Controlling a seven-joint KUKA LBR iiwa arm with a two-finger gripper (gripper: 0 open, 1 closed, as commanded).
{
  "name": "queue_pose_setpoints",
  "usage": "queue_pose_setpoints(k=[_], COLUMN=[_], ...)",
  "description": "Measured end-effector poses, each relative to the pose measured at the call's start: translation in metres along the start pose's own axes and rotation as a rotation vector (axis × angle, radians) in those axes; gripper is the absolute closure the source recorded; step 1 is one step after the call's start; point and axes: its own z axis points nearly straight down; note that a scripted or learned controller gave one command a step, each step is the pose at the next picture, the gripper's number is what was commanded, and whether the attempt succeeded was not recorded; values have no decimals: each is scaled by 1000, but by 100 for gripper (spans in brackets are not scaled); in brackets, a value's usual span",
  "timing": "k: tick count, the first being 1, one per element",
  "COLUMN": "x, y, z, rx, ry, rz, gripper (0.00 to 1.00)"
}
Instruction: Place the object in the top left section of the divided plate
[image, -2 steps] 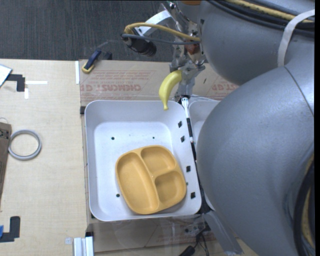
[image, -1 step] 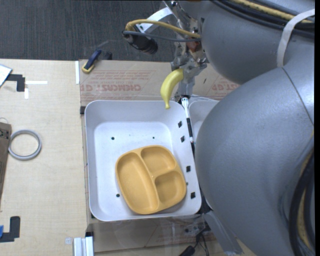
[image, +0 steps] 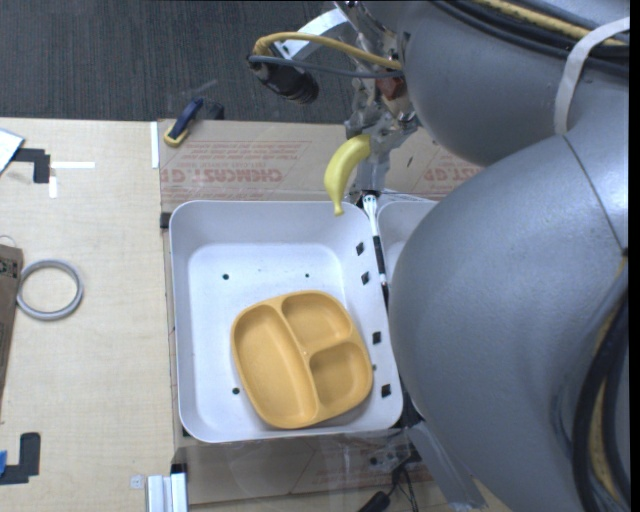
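Glossy plastic divided plate (image: 300, 357), smooth white bin (image: 200, 330), matt wooden bench (image: 90, 400)

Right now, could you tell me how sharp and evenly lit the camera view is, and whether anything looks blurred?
In the camera view, light is even and soft; the yellow three-section plastic plate is sharp with gentle sheen, the left white shallow bin shows no harsh glare, the curved yellow banana at the pincer is slightly soft, and the large grey arm looms blurred.
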Motion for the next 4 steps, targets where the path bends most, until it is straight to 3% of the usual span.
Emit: queue_pose_setpoints(k=[4], x=[3], y=[3], z=[-22], rx=[-2], ry=[-29], rz=[-3], gripper=[100])
